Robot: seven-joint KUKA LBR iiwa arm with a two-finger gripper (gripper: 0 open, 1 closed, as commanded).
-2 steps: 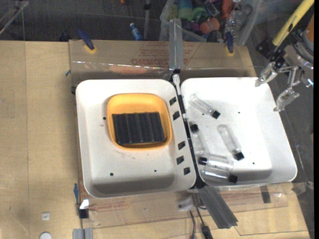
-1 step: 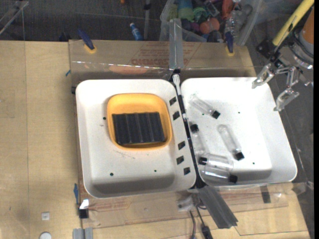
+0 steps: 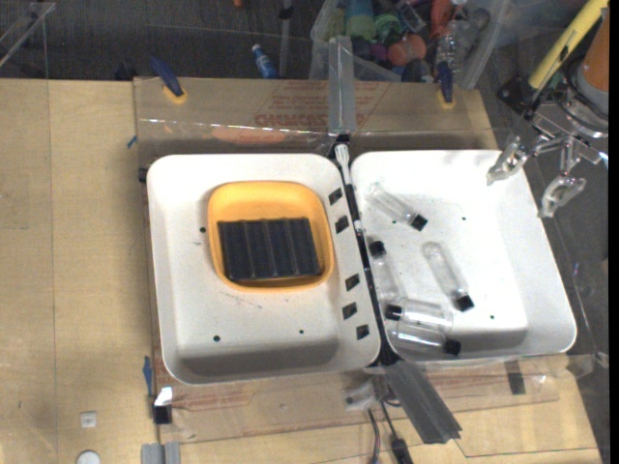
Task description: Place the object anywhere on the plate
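A yellow plate (image 3: pixel 224 204) lies in the left bin (image 3: pixel 179 317). On its middle rests a black ridged rectangular block (image 3: pixel 269 247), lying flat. My gripper (image 3: pixel 530 182) hangs above the far right corner of the right bin (image 3: pixel 542 298), far from the plate. Its two fingers (image 3: pixel 503 167) stand apart, open, and nothing shows between them.
Several clear tubes with black caps lie in the right bin: one near the back (image 3: pixel 397 209), one in the middle (image 3: pixel 447 274), two at the front left (image 3: pixel 421 322). A divider with black clips (image 3: pixel 350 249) runs between the bins. A box of toys (image 3: pixel 406 13) stands behind.
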